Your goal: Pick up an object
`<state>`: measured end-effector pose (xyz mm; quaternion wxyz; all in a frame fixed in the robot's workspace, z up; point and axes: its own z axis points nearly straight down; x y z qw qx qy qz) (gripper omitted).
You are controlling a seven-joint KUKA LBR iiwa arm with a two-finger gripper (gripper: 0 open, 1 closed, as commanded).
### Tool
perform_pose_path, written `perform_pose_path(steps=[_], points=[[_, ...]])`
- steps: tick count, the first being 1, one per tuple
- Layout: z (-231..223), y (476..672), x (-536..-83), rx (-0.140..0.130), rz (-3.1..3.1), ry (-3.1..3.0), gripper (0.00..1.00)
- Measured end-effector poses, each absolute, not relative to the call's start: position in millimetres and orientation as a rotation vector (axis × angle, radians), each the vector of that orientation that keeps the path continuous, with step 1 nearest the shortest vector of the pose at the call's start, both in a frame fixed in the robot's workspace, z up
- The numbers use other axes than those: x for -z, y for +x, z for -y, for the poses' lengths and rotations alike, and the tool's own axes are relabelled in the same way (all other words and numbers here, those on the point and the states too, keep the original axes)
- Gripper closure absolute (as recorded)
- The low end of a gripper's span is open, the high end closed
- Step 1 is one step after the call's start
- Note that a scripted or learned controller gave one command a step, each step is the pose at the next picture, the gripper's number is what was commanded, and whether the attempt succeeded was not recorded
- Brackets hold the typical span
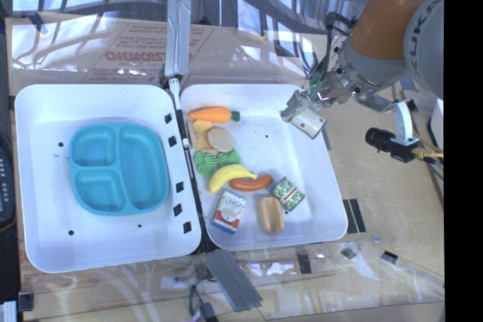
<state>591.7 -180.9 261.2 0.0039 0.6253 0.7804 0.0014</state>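
- The grey arm with the orange band comes in from the 2 o'clock corner, and its two-finger gripper hangs over the upper right part of the right-hand shallow white bin.
- I cannot tell from here whether the gripper is spread or closed, and nothing shows clearly held in it.
- The right bin holds the toy food, clustered toward its left and lower part, well apart from the gripper.
- At 12 o'clock of that cluster lies an orange plastic carrot with a green stub, pointing left to right.
- Just below it sit a pale yellow wedge and a round tan cookie-like disc, touching each other.
- Under those is a ruffled green lettuce-like piece.
- A yellow plastic banana curves beneath the green piece, with a reddish-orange sausage lying against its right end.
- At 6 o'clock of the cluster stands a small carton with a blue and orange print, tilted a little.
- Beside it to the right lies a tan bread-roll shape, and just above that a small green-and-white patterned packet.
- The left-hand white bin carries a light blue plastic tray with 3 compartments, lying flat near its middle.
- A grey metal bar runs up from between the 2 bins toward 12 o'clock.
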Motion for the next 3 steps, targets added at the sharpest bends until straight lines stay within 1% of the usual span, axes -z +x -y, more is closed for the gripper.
perform_pose_path(steps=[1, 2, 3], points=[[143, 608.1, -223, 0.005, -2.447, 1.978, 1.0], [112, 650.0, -205, 0.002, -2.361, 2.077, 1.0], [91, 603.8, -207, 0.005, -2.364, 2.074, 1.0]])
